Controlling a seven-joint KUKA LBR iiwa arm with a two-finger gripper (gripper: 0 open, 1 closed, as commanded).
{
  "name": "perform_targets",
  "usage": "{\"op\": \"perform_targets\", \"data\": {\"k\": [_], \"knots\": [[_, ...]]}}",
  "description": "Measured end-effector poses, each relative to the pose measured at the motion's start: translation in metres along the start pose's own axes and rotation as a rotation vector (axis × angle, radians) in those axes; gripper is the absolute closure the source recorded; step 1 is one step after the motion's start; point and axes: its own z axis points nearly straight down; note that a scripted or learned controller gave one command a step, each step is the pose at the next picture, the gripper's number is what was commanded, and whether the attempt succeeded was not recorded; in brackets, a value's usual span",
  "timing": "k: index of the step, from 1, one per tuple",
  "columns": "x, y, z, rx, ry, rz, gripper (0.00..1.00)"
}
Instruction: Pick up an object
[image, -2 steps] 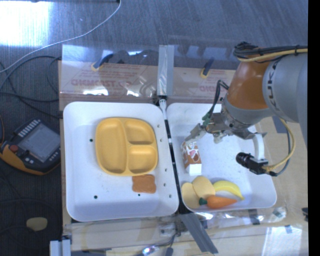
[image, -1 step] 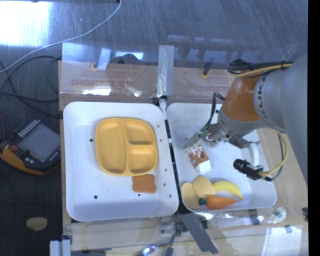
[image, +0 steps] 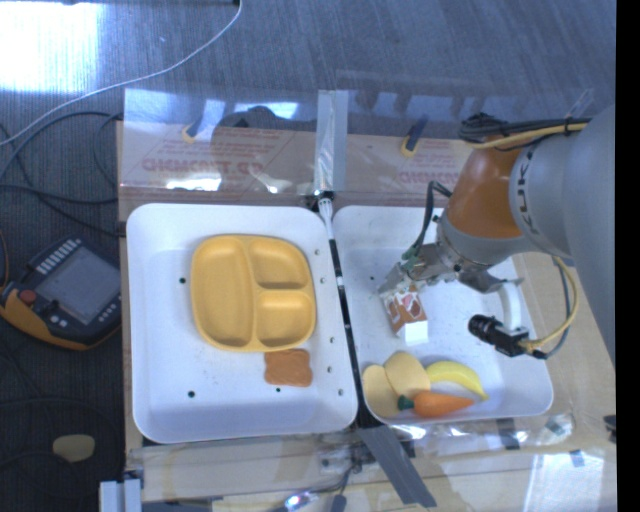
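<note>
Brown-and-white, the small carton (image: 406, 313) lay just below the tool (image: 408, 272), whose grip state I couldn't tell; a skewed approach could nudge it toward the banana (image: 456, 376).

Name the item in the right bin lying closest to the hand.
The brown-and-white carton, just below the hand; the banana, carrot and pale slices lie by the bin's lower edge.
</note>
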Motion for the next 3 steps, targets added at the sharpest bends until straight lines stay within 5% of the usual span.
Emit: {"op": "perform_targets", "data": {"k": [1, 2, 3], "knots": [[0.0, 0.0, 0.0, 0.0, 0.0, 0.0, 0.0], [0.0, 0.0, -0.008, 0.001, 0.001, 0.0, 1.0], [0.07, 0.002, -0.12, 0.017, -0.004, 0.198, 1.0]]}}
